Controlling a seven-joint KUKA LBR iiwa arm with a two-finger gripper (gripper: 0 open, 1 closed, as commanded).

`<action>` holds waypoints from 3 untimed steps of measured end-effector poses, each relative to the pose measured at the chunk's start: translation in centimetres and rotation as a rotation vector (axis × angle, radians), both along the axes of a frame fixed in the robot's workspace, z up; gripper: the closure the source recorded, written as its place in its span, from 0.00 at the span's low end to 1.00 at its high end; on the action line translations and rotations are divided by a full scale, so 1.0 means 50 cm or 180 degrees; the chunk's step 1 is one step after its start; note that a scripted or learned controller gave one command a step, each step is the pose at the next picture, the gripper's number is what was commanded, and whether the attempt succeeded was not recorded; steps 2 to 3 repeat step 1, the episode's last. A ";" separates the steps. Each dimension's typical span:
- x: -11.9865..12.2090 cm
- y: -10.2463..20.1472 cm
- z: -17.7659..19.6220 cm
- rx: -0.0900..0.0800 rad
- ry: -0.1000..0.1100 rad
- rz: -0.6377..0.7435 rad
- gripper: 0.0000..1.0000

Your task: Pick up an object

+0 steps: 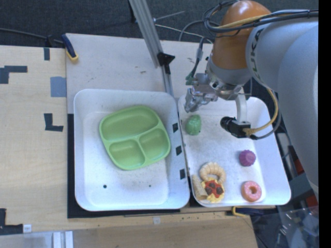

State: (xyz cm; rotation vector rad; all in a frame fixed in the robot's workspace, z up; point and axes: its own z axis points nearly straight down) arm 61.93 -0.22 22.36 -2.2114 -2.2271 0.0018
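In the right bin [269, 187] lie a small green round object [193, 124], a purple ball-like object [247, 157], a pink donut [252, 191], and a beige ring-shaped piece [212, 170] beside a red and yellow food toy [212, 189]. My gripper [192, 104] hangs over the bin's far left corner, just above the green object. Nothing shows between its fingers.
The left bin [88, 180] holds a green divided plate [135, 136]. A metal pole [147, 25] slants down to the divider between the bins. A black cable loop [235, 126] hangs from the wrist over the right bin. The grey arm fills the upper right.
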 end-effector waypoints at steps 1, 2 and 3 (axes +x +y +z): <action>-0.026 0.118 0.014 0.0003 -0.0002 0.0003 1.00; -0.026 0.118 0.014 0.0003 -0.0002 0.0003 1.00; -0.026 0.118 0.014 0.0003 -0.0002 0.0003 1.00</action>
